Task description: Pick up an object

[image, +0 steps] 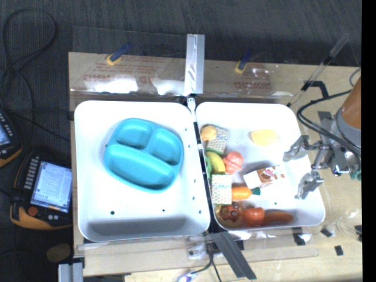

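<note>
Currently: gripper (304, 167) spread wide, grasping nothing, at right bin's (292, 115) right wall. Risk: toy food (235, 184) crowded left; descent may clip wall, close on air.

Two bins sit side by side on the counter (82, 75). The left bin (94, 216) holds a sectioned plate (144, 153) at its centre. The right bin (294, 122) holds toy food (235, 181) along its left wall and near edge. The gripper (305, 166) sits over its right edge.
</note>
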`<action>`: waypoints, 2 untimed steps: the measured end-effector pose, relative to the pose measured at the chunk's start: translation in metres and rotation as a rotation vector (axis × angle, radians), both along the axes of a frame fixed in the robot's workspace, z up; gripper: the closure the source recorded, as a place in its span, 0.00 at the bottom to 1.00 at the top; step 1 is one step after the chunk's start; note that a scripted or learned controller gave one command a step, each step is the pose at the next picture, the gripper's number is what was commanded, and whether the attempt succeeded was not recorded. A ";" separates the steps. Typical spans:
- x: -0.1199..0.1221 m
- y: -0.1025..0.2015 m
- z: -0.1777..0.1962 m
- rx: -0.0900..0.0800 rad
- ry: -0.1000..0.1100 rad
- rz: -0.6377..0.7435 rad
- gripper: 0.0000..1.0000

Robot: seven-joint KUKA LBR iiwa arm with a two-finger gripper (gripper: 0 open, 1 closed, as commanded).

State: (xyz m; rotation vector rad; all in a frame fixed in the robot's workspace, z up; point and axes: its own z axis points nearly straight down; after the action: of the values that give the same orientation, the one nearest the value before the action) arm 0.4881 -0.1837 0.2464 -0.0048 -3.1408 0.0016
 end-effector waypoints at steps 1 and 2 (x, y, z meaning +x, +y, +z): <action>0.055 -0.006 -0.071 -0.001 0.000 -0.303 0.00; 0.097 -0.020 -0.128 -0.002 -0.031 -0.460 0.00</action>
State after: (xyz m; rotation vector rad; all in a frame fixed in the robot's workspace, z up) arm 0.5852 -0.2040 0.1186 -0.7273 -3.0869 0.0049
